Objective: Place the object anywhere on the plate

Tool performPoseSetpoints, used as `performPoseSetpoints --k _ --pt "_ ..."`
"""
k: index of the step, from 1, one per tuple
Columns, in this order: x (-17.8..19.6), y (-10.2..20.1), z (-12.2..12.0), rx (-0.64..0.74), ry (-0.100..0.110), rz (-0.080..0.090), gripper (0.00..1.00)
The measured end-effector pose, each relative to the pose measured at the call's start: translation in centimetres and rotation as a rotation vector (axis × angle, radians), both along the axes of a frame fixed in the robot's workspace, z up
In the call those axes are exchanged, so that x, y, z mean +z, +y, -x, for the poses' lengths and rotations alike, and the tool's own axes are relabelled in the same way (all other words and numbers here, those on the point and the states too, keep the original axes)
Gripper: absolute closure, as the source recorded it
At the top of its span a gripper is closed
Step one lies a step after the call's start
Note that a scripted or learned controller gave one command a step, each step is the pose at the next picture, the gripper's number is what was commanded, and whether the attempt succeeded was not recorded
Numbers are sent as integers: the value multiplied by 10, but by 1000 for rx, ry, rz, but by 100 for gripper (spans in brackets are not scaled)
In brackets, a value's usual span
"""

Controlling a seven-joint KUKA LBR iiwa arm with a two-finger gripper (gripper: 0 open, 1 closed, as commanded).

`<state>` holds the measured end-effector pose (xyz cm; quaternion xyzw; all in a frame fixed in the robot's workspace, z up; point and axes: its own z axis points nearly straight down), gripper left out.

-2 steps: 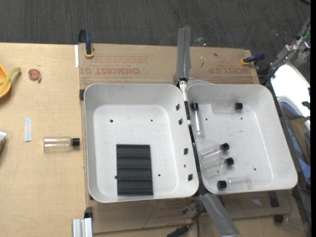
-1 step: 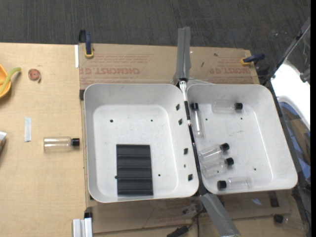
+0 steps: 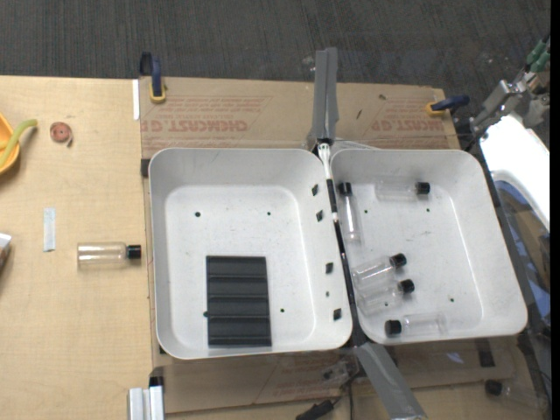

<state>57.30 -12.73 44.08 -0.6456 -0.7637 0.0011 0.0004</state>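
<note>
In the left bin [image 3: 175, 234] the black ribbed plate [image 3: 236, 302] lies bare at the near side, while the clear black-capped vials [image 3: 385, 271] lie scattered in the right bin [image 3: 472, 234], and from the arm hardware [image 3: 518, 90] at the far right I cannot tell the gripper's state.

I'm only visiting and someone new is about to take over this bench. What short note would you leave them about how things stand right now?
Gripper: I can't tell its state from this view.
Things: the dark ribbed plate lies flat in the left bin, toward its front. Five clear vials with black caps lie in the right bin: one near the back, one along the left wall, three clustered toward the front. Another vial lies on the bench left of the bins.
Done: nothing is on the plate.
Left: pick up a vial and set it on the plate.
</note>
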Motion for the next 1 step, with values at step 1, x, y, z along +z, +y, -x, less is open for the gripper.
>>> performPoseSetpoints --k 1 --pt "-1 69 -4 -498 1 2 0"
